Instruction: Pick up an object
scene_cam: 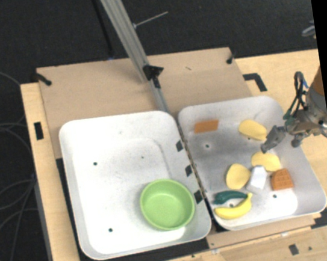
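The right bin [307,193] holds several small objects. A yellow rounded piece [252,130] lies near its middle back, with another yellow piece [266,161] and a third [237,176] further forward. Among them are a white block [257,178], an orange block [281,180], a flat orange piece [206,126], a dark green item [228,197] and a banana [234,209]. My gripper [284,138] hangs over the bin's right side, just behind the second yellow piece. It is open, with nothing between its fingers.
The left bin [93,149] holds a green bowl [167,203] at its front right. A slanted metal pole [128,38] rises behind the two bins. Cables hang at the arm's wrist [301,97].
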Available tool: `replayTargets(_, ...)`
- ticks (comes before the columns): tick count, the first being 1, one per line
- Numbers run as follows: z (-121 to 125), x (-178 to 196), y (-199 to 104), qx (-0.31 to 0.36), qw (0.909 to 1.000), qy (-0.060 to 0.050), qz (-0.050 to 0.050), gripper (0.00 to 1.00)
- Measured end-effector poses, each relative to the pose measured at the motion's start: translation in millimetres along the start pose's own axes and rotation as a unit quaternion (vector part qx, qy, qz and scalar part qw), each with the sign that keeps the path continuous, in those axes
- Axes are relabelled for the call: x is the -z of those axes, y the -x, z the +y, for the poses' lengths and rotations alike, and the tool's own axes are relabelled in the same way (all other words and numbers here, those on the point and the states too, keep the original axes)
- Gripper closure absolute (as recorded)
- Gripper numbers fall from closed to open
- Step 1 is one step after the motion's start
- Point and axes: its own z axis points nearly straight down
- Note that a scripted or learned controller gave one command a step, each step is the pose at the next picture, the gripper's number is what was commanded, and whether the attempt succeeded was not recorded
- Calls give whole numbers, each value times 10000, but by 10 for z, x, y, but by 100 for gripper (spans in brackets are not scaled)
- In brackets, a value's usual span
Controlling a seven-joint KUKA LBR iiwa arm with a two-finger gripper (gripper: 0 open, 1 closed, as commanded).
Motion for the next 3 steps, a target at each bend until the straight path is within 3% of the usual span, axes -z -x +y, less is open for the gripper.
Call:
replayTargets(1, 0, 0, 0, -1, 10000, 0, 0, 0)
replayTargets(3, -3, -1084, 48, -24, 10000, 1, -21, 0)
